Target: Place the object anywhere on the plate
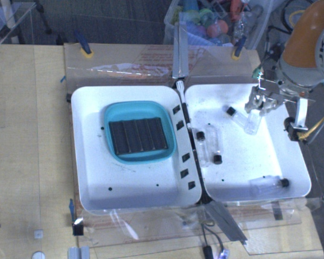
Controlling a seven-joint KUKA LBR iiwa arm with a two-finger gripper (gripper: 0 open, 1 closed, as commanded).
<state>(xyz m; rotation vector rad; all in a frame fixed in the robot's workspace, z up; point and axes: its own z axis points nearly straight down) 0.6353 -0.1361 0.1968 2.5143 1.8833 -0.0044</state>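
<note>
Hand [257,102] low over far-right part of right bin [299,169], arm [308,34] coming in from the right with the orange band at frame edge. Can't tell if hand is clenched or released: too blurred and cluttered at the tip. Clear vial with black cap [242,117] lying tilted on the bin floor just below-left of hand, cap end pointing away from it; touching or merely beside, can't say, so not calling it grasped. Two more vials [208,144] near the bin's left wall, lying roughly lengthwise side by side, black caps at opposite ends. Fourth vial [267,185] lying near the front-right corner, cap toward the right wall. All vials in right bin, none on the plate. Plate [114,115] teal, rounded-rectangular, sitting flat in middle of left bin [89,188], well apart from hand. Black ribbed insert [137,135] lying inside the plate, covering most of its floor. Row of small black tabs [183,139] along the ridge between the two bins. Both bins side by side on the desk [27,144], light wood tone. Behind the bins: clear tub of coloured toys [216,7], plus two blue clamps [85,48] holding plastic sheeting at the back edge.
</note>
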